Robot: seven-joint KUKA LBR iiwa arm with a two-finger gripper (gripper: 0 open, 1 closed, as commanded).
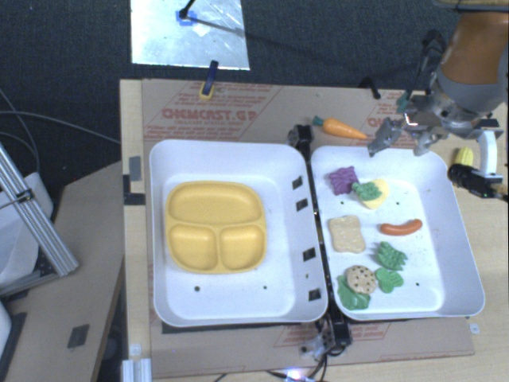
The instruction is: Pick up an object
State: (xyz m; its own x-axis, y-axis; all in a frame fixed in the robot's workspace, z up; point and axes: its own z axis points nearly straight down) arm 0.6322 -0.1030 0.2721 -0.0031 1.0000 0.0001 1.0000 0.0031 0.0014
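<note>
Holding yellow tray [215, 225], left bin [231, 153]; right bin [453, 213] holds toy foods.

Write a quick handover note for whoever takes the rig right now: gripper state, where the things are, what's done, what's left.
Gripper: open, holding nothing, above the far rim of the right bin.
Right bin holds: purple piece, yellow-and-green piece, sausage, toast, green leaf, cookie on a green leaf.
Carrot lies outside the bins, on the bench behind them.
Left bin holds a yellow tray.
Done: nothing picked yet.
Left: lower onto one item, grasp, lift.
</note>
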